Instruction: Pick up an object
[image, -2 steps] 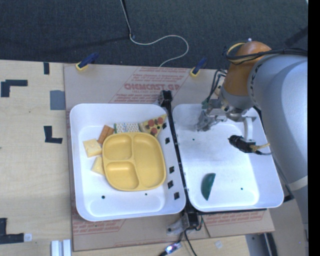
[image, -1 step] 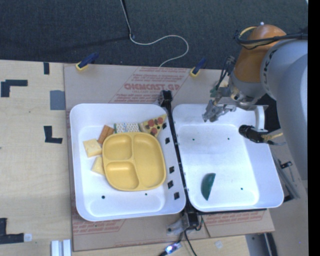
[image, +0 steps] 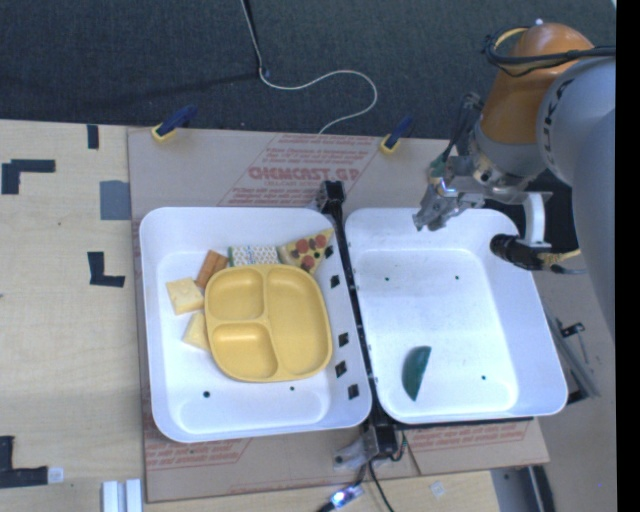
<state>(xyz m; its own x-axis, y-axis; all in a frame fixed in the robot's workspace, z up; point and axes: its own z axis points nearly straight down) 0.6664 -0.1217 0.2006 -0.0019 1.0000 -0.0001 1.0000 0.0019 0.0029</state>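
A: Objects first, from the left. The left bin (image: 160, 300) holds a yellow divided plate (image: 268, 322) lying flat in its middle. Tucked against the plate's left edge are pale square crackers (image: 184, 295), with a brown piece (image: 210, 266) just above them.

B: And along the plate's far edge?

A: A patterned strip (image: 254, 255) and a small printed item (image: 310, 248) with red and yellow marks, close to the divider (image: 345, 290) between the bins.

B: What lies in the right bin (image: 520, 330)?

A: One dark green piece (image: 415, 371), lying on the floor near the front wall, well apart from everything else.

B: Where is the gripper (image: 432, 219)?

A: Over the right bin's far rim, left of that bin's middle, hanging from the grey arm (image: 585, 120) with the orange band (image: 530, 80). It is far from the green piece. Its tips look close together with nothing between them, though I cannot tell for sure whether they are parted or closed.
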